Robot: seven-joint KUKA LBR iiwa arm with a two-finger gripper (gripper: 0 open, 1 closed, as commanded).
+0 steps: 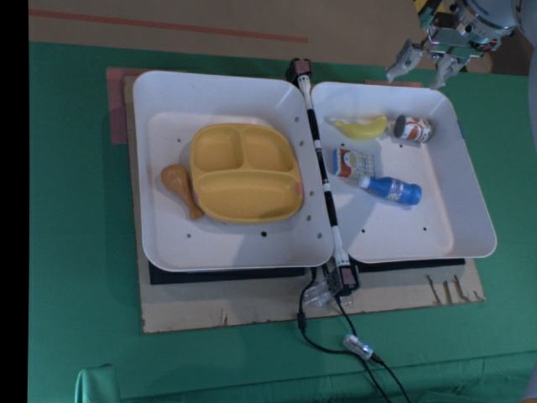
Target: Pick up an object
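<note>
Green cloth covers the bench under a cardboard sheet (252, 313) bearing two white bins. Nearest in the right bin (419, 225) lies a blue bottle (392, 190), then a small carton (352, 162), then a banana (361, 127) and a can (413, 128); the left bin (168, 242) holds a yellow divided plate (245, 173) with a drumstick (180, 187) beside it. Farthest, the gripper (417, 68) hangs above the right bin's back rim, fingers spread, holding nothing.

In the right bin (470, 225) lie four things: a yellow banana (361, 128) near the far wall, a small can (413, 128) on its side just beside it, a flat carton (352, 162), and a blue bottle (392, 190) lying on its side, touching the carton.
</note>
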